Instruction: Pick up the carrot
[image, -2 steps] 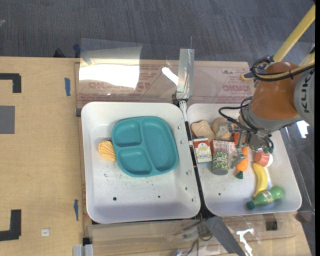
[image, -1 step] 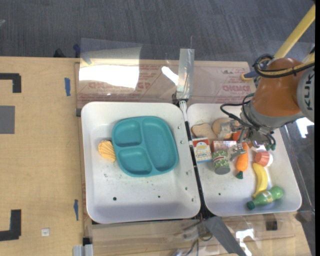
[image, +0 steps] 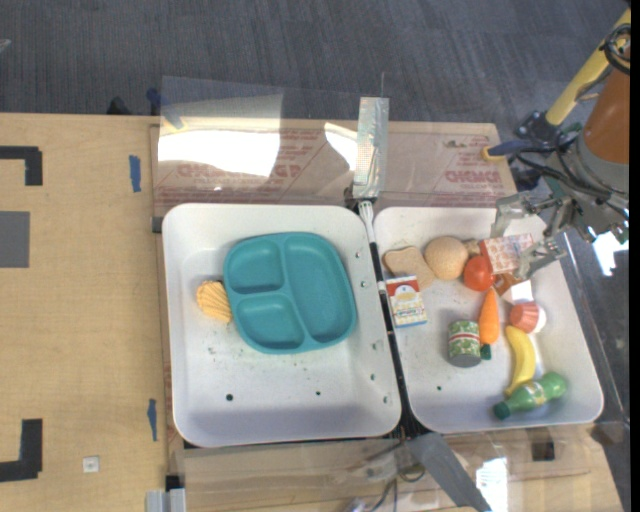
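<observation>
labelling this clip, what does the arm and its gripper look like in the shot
The arm enters at the upper right: a rounded orange-brown section, with dark cables and black fittings around it and a yellow bar angling up behind. The gripper below is pale metal with a skeletal, open-frame build, partly see-through, with some reddish markings on it. Finer detail is too blurred to tell.
</observation>
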